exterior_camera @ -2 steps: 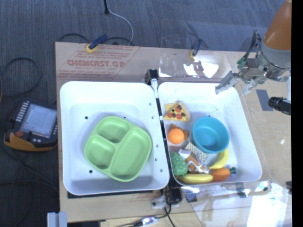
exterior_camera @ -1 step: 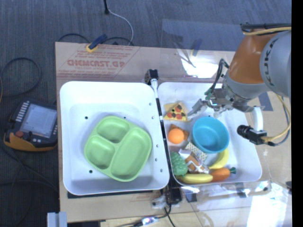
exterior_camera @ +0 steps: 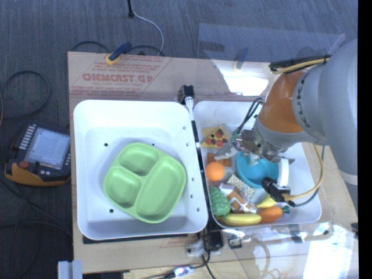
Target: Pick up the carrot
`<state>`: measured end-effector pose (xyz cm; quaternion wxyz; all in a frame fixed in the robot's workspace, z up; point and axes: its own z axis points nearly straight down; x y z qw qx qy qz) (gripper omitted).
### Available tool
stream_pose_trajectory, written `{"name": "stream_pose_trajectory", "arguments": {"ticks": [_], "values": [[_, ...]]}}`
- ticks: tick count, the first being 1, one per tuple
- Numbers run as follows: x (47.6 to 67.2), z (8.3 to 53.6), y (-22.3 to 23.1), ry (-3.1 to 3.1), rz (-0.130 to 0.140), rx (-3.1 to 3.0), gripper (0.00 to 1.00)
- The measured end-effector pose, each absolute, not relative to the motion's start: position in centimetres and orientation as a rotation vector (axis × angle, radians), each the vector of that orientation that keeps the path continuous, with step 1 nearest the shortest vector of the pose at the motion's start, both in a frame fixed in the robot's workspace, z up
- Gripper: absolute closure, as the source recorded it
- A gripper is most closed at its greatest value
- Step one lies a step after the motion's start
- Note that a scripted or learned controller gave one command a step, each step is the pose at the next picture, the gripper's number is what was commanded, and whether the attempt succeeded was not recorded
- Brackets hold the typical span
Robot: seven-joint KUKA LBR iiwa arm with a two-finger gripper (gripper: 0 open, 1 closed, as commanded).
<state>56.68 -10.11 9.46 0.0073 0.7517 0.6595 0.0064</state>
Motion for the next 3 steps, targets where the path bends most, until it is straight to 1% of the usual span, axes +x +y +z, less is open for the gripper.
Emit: {"name": "stream_pose_trajectory", "arguments": {"ticks": [1, 2, 3], "values": [[49.7, 18.6, -3.0, 2.285, 0.004, 2.154, 0.0], [48.7, 10.9, -10.1, 2.252, -0.013, 2.198, 0.0], [56.2, 9.2, -10.1, 2.305, 0.011, 2.112, 0.0]]}}
